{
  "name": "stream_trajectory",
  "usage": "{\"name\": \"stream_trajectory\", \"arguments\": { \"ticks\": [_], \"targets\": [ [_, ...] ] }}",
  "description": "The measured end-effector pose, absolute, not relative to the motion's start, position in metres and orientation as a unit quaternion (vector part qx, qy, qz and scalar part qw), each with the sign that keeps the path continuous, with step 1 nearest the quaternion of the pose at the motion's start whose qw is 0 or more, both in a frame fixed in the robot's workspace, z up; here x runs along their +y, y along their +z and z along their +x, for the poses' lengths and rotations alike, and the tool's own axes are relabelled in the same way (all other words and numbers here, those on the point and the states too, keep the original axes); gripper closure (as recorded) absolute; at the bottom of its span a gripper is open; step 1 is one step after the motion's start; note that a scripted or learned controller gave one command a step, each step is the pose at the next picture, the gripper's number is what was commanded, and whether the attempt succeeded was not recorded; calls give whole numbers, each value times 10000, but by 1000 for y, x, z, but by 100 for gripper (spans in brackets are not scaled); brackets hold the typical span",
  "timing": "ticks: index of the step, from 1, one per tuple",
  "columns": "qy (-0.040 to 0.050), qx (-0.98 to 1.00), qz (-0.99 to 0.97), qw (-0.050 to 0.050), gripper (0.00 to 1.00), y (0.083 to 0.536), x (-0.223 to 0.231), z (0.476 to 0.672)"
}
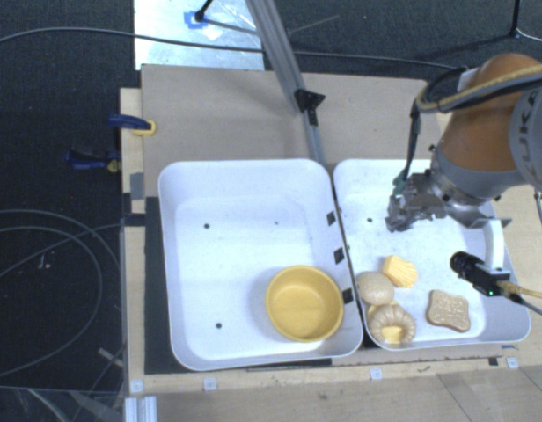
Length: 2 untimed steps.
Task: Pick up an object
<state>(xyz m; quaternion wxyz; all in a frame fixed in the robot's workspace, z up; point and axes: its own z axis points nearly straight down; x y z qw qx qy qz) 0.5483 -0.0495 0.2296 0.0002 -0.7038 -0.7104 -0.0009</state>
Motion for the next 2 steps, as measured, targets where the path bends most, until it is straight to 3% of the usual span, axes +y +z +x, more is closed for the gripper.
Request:
{"name": "stream_trajectory", "arguments": {
  "ticks": [2],
  "targets": [
    [-19,-7112,-7030,-1,100,239,56,522]
  ]
}}
